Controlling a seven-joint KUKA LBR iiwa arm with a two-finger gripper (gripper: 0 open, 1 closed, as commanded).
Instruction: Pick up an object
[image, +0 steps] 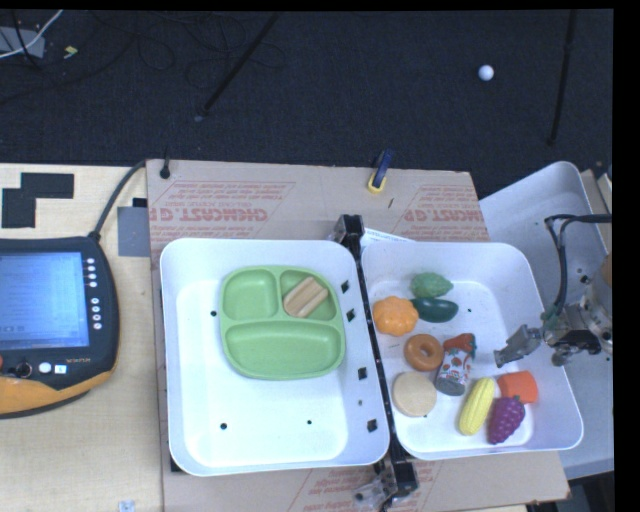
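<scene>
The right bin (500, 262) holds several toy foods: an orange fruit (395, 316), a light green vegetable (432, 285) with a dark green one (436, 309) below it, a donut (423, 352), a small can (455, 366), a beige bun (414, 394), a yellow corn cob (478, 405), purple grapes (506, 418) and an orange block (517, 385). My gripper (548, 343) hangs over this bin's right side, just above and right of the orange block. I see nothing held in it.
The left bin (200, 400) carries a green divided plate (282, 335) with a tan bread piece (305, 296) in its upper right compartment. A tablet-like pendant (50, 315) lies at far left. Cables (560, 260) hang near the arm.
</scene>
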